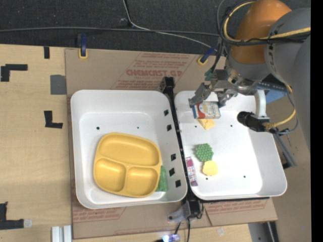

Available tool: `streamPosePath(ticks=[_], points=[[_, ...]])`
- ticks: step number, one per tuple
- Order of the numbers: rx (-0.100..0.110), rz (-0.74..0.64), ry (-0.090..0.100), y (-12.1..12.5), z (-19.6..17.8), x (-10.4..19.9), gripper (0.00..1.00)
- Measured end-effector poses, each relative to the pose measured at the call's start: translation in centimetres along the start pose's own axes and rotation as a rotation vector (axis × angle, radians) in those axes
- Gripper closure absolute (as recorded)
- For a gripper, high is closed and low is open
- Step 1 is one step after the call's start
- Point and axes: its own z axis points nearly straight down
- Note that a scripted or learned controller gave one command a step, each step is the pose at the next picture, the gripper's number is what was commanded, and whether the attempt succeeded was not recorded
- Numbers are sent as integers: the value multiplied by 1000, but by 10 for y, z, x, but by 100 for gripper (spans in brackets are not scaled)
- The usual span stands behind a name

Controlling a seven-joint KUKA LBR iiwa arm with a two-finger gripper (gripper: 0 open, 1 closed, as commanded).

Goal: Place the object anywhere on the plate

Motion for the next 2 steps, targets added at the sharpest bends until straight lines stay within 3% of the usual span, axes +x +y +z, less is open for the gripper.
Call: streamPosePath(ticks=[2], points=[[0,-2,0,8,23,115,100]])
